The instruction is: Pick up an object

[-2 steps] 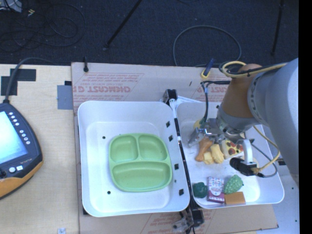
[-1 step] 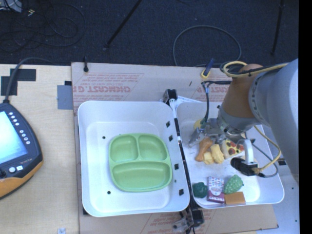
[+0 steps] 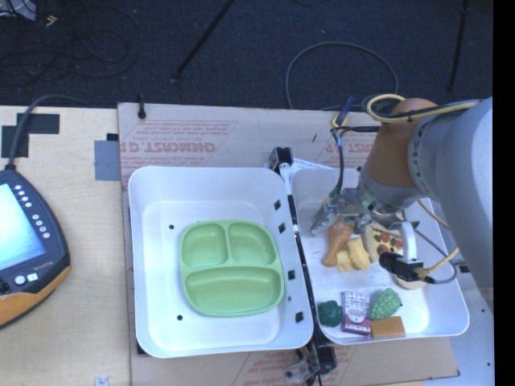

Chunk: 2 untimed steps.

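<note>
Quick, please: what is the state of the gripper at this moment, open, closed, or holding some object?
Gripper: cannot be told; it is low in the right white bin, just above the orange carrot-shaped toy and yellow toy pieces.

A single fixed camera looks down at a slant from above the bench. The left bin sits near the picture's middle, the right bin beside it toward the right edge. Dark floor lies beyond the left bin, at top. The arm enters from the right, close under the lens.
</note>
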Motion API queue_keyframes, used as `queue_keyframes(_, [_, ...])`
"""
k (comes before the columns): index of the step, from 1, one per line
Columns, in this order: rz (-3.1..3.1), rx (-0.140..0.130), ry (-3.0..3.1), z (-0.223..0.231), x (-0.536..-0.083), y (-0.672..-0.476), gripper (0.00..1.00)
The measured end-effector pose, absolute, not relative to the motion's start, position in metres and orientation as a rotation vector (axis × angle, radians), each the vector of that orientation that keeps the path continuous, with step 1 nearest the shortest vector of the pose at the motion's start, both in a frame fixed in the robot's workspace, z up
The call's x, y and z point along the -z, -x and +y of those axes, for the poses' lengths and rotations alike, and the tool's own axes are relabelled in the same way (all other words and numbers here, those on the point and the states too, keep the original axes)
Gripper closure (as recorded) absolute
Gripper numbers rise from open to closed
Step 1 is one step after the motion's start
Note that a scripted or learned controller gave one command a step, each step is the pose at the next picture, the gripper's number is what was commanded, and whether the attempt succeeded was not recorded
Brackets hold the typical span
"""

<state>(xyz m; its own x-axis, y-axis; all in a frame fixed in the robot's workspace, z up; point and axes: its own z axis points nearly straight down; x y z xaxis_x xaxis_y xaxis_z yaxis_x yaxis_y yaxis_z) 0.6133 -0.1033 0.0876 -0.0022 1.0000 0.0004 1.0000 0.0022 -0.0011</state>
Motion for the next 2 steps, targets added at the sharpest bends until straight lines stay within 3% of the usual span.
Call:
queue_keyframes(1, [-2.227, 0.0, 2.213, -0.102, -0.099, -0.614, 1.0])
queue_keyframes(2, [-2.229, 0.008, 2.215, -0.026, -0.193, -0.596, 1.0])
